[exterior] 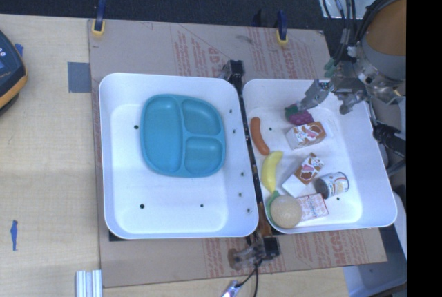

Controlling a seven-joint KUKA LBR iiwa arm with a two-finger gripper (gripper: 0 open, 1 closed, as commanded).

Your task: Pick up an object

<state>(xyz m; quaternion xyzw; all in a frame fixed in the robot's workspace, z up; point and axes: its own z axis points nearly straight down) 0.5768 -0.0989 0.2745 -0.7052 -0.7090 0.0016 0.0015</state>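
the gripper (pixel 330 94) hung over the far part of the right bin (pixel 369 171), its fingers (pixel 314 94) spread apart with nothing between them. one finger reached toward a purple and green toy (pixel 301 115) lying just below it; whether it touched the toy i could not tell. the grey arm (pixel 387 33), with its orange band, came in from the right of the gripper.

taking the purple and green toy as the mark: just in front of it lay a small white packet with a reddish picture (pixel 306 135). to its left, near the bin's wall, lay a thin orange-red sausage (pixel 259 135). further to the front of the toy lay a yellow banana (pixel 271 170), green at its near end, and beside the banana a second small packet (pixel 309 168) with red print. to the right of that packet lay a small tin (pixel 333 184) on its side. at the near edge of the bin, well apart from the toy, sat a round pale bun (pixel 284 211), touching a flat white card with red print (pixel 313 206).

far to the left of the toy, the left bin (pixel 124 213) held a blue divided plate (pixel 183 135) with three compartments. both bins rested on a brown board (pixel 173 47) clipped to the wooden worktop (pixel 41 164).
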